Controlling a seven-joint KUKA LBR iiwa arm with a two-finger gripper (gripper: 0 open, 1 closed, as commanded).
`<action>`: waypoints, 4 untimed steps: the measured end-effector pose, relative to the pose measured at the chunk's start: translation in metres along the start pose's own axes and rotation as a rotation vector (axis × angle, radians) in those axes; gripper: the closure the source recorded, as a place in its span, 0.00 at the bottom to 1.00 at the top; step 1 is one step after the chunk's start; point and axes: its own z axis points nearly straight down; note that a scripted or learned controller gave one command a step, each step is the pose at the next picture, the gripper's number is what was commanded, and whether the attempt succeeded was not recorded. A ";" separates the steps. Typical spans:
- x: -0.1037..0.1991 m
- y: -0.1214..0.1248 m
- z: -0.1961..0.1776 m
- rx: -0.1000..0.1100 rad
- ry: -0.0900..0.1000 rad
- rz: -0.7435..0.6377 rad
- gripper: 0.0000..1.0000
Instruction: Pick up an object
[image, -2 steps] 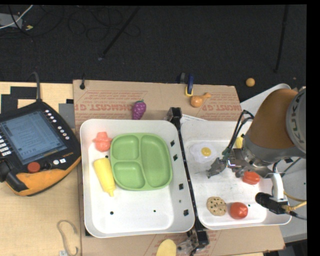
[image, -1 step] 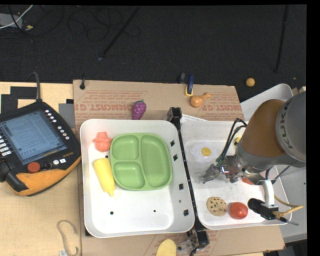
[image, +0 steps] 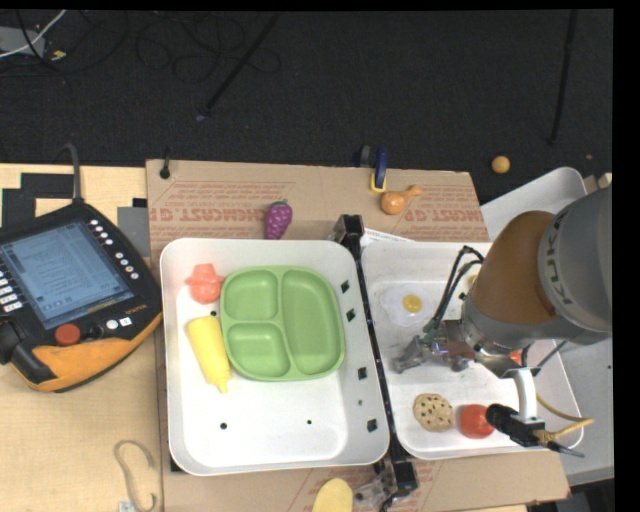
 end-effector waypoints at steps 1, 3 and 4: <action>-0.002 0.000 -0.012 -0.002 0.000 0.007 1.00; 0.002 0.014 -0.104 -0.007 -0.001 0.002 1.00; 0.001 0.014 -0.144 -0.006 -0.001 0.001 1.00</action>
